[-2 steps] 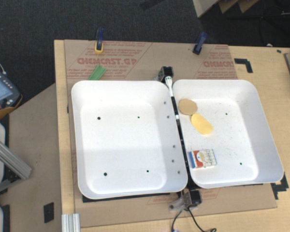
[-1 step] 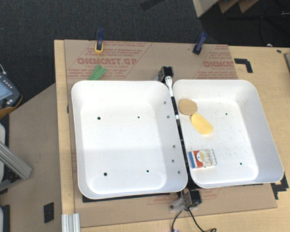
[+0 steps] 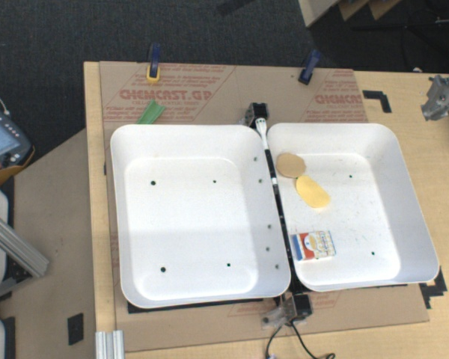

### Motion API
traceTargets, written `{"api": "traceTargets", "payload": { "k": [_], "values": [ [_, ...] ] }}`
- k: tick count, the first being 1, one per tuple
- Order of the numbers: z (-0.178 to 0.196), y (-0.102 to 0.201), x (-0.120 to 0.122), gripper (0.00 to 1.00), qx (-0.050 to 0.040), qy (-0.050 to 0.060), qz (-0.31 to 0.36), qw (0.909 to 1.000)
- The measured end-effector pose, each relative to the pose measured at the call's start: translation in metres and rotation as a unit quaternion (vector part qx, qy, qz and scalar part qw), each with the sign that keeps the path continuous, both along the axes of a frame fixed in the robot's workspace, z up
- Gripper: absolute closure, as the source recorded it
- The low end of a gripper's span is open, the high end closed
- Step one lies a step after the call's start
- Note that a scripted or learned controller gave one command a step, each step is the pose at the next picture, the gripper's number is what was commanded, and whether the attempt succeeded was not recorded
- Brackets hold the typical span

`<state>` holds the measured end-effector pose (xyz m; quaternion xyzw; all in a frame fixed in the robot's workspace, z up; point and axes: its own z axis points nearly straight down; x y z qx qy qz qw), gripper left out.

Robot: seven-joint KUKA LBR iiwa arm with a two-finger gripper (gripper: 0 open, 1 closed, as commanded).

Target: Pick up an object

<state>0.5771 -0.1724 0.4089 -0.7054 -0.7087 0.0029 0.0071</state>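
Objects for picking all lie in the right bin: a small printed card near the front left, a yellow oval piece, and a tan round disc touching it, crowding the divider. The end effector's state cannot be told. Open floor lies rightward.

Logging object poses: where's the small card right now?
The card lies flat in the right bin, near its front-left corner, just in front of the yellow piece and close to the divider between the bins.
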Motion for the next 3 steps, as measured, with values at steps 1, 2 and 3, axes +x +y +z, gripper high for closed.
{"api": "traceTargets", "payload": {
  "k": [1,2,3],
  "values": [
    [0.130,0.011,-0.057,1.00,-0.0053,-0.016,-0.002,0.9999],
    [-0.081,0.118,-0.074,1.00,-0.0006,0.002,0.002,1.0000],
    [-0.066,0.201,-0.099,1.00,-0.0016,-0.005,0.003,1.0000]
  ]
}}
